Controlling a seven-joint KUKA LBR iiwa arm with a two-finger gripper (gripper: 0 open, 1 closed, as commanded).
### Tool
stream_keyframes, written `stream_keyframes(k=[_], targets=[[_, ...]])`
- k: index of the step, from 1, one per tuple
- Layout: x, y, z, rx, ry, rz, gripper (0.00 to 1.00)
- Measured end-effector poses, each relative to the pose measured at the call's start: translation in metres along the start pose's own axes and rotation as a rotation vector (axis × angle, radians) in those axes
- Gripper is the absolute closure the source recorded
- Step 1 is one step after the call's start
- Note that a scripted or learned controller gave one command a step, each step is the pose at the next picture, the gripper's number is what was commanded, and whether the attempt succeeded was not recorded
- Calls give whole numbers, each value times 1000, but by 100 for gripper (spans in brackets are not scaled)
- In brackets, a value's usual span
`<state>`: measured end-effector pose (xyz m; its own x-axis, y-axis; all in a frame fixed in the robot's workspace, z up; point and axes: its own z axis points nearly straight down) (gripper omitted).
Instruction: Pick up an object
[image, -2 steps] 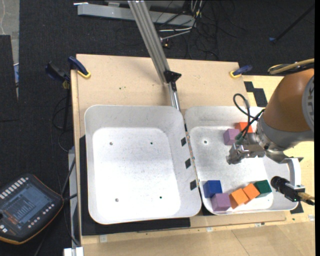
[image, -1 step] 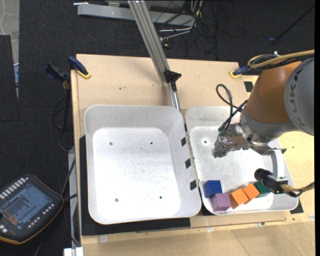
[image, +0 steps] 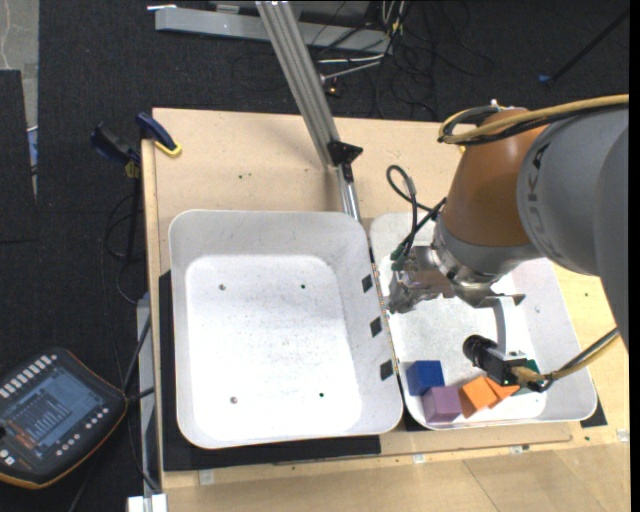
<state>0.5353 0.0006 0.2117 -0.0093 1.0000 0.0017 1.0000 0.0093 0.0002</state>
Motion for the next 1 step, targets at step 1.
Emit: stream_keyframes(k=[1], targets=[[46, 19, -12, -2, 0, 1, 100]])
